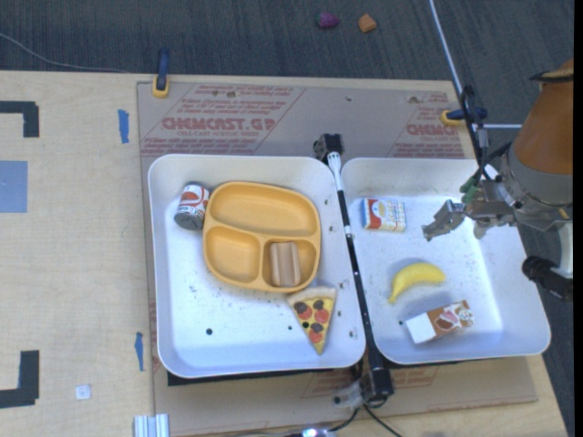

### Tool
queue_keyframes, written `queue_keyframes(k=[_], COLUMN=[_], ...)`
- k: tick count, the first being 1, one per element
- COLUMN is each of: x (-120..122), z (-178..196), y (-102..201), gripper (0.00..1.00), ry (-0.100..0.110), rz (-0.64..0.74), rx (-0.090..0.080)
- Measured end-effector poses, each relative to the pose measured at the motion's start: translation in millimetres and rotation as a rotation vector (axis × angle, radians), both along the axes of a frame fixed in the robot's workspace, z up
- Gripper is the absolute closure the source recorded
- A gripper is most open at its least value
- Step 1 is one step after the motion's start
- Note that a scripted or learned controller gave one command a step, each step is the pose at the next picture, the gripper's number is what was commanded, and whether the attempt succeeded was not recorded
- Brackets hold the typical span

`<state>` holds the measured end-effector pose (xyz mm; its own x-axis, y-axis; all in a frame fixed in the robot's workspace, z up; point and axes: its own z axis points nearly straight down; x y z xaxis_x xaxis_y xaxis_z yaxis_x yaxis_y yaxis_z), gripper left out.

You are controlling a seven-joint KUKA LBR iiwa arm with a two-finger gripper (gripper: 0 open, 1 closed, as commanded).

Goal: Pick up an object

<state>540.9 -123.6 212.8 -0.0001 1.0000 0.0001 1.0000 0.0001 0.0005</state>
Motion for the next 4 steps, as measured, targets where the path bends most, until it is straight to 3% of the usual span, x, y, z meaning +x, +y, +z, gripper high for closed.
queue_keyframes(k=[1,2,3,4], x=[-28,-28,-28,-55], z=[-118,-108,-108,-123], y=[17,17,17,10], gripper=[0.00,1.00,0.00,0.00], ry=[-0.003,-0.005,-0.005,-0.017], rz=[-0.001,-0.002,-0.002,0.004], rx=[-0.001,-0.002,-0.002,0.000])
